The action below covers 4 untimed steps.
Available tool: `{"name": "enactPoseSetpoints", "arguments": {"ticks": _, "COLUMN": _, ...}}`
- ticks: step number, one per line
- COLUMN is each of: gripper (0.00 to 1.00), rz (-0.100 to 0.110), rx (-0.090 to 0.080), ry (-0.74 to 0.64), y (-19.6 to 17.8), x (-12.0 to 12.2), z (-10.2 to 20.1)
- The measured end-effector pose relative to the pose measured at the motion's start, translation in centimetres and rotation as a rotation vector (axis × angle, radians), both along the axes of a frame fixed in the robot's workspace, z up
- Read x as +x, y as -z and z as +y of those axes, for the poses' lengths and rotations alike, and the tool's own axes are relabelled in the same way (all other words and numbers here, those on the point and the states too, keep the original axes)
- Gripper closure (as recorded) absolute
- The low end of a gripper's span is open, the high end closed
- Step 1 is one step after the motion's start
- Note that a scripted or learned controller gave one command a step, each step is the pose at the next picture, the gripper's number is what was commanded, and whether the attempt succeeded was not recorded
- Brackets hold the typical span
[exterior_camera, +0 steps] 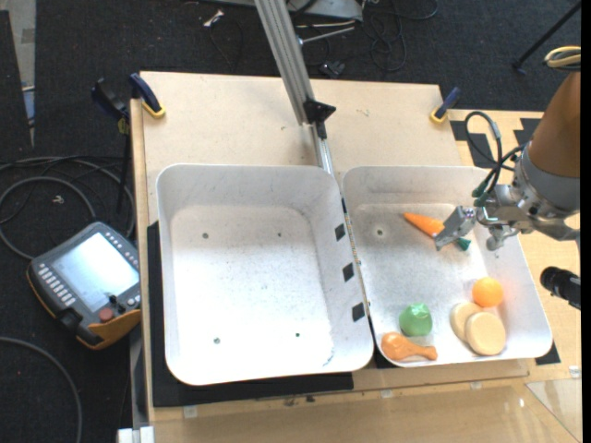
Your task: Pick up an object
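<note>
The end effector [473, 232] hangs over the right bin [369, 192] near its right wall, fingers apart with nothing between them. A carrot [424, 221] lies just beside its left finger. Along the bin's front edge sit a green ball [416, 320], an orange pear-shaped toy [406, 346], a tan bun [480, 329] and a small orange [488, 292]. The left bin [185, 201] adjoins it on the surface [231, 118]

A teach pendant [85, 284] lies on the dark floor beside the bench [277, 118], amid cables [28, 201].
</note>
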State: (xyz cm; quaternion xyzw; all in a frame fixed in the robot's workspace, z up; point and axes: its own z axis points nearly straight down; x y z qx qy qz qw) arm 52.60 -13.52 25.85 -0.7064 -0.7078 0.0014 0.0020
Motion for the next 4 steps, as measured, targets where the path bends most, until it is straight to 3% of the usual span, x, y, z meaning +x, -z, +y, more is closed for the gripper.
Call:
{"name": "enactPoseSetpoints", "arguments": {"ticks": 1, "gripper": 0.0, "rz": -0.004, "rx": 0.0, "ry": 0.002, "y": -0.2, "x": 0.1, "z": 0.0}}
{"name": "enactPoseSetpoints", "arguments": {"ticks": 4, "gripper": 0.0, "rz": 0.001, "rx": 0.0, "ry": 0.004, "y": 13.0, "x": -0.9, "z": -0.7}}
